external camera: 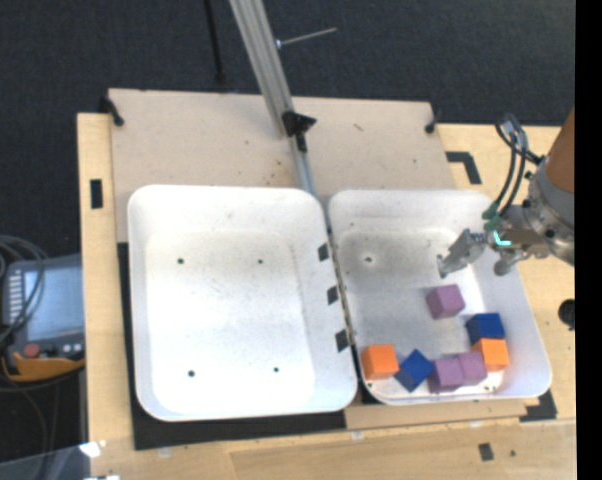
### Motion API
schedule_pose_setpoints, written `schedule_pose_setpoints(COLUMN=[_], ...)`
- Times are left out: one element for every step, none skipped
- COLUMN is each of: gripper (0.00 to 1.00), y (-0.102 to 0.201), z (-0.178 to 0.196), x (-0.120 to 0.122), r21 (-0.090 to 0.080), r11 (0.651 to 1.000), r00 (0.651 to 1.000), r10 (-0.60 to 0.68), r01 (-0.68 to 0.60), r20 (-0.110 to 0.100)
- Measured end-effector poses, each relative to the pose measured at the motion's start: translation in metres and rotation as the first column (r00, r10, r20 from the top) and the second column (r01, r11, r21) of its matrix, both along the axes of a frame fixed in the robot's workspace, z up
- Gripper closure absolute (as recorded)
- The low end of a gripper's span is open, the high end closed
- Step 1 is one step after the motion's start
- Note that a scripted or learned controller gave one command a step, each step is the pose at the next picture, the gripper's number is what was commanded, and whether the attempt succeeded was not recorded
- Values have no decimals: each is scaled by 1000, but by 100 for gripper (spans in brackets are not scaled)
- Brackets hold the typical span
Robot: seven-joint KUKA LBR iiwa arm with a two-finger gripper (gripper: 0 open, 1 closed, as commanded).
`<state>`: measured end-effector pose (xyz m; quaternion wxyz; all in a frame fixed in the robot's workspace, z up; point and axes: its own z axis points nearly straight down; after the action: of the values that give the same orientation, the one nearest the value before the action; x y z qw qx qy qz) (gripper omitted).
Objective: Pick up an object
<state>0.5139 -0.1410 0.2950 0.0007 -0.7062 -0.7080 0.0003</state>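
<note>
So we've got the end effector (479, 255) coming in from the right, hanging over the upper right part of the right bin (401, 213). Its two fingers (459, 255) look spread apart, with nothing between them as far as we can see.

The blocks all sit in the right bin, mostly crowded toward its near edge. Closest to the end effector is a lone purple cube (445, 301), a bit below and to the left of the fingertips, apart from them and from the other blocks. Further down on the right there's a blue cube (485, 327) with an orange cube (495, 353) just beside it on the near side. Touching that one we see a purple pair (457, 371) that looks like two cubes pressed together, though we can't tell for sure. Left of those is another blue cube (415, 368), turned at an angle, and then a second orange cube (381, 360) near the bin's left wall.

The left bin (231, 203) sits just beside the right one on the bench (96, 158). A slanted metal bar (264, 53) runs down from the top toward the gap between the bins.
</note>
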Motion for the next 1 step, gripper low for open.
schedule_pose_setpoints(gripper=[0], y=[0], z=[2], x=[0], r21=[-1], r11=[1000], r00=[1000], r10=[-1], r01=[1], r20=[4])
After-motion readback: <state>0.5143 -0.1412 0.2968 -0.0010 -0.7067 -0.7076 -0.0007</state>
